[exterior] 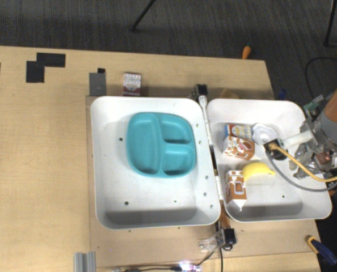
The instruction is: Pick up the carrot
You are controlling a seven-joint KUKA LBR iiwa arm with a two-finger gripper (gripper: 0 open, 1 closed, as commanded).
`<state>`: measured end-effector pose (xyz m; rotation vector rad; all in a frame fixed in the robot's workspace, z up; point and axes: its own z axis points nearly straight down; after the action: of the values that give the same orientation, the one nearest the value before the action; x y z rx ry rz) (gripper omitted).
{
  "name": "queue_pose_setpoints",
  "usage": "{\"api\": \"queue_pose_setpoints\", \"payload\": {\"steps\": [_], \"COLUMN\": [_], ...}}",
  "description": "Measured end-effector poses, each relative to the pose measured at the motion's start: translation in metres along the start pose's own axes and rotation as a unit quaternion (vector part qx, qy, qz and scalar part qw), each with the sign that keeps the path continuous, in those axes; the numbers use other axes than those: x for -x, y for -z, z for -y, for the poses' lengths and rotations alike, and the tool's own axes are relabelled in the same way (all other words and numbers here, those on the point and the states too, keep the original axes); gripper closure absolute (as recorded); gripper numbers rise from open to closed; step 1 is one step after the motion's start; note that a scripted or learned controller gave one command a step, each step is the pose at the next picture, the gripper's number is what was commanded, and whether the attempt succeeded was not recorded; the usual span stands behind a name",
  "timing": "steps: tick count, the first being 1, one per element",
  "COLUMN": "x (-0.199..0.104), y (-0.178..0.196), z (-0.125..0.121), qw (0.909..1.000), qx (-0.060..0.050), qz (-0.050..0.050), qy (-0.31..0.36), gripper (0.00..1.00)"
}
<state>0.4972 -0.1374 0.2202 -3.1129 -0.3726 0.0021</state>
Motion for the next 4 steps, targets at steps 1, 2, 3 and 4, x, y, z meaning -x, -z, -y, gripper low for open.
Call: {"api": "queue_pose_setpoints", "payload": {"steps": [1, 2, 3, 4], "x": [-0.031, 0.000, 0.010, -0.012], "y": [0.080, 0.027, 0.104, -0.012], "z": [-0.049, 0.037, -0.004, 0.057], "qw": [1.0000, 0.9996, 0.9999, 0.9991], "qx": [0.005, 0.000, 0.005, 0.000], "qz": [-0.003, 0.002, -0.003, 0.003], "qy": [0.003, 0.029, -0.014, 0.042], "gripper": [1.00, 1.00, 1.00, 1.00]}}
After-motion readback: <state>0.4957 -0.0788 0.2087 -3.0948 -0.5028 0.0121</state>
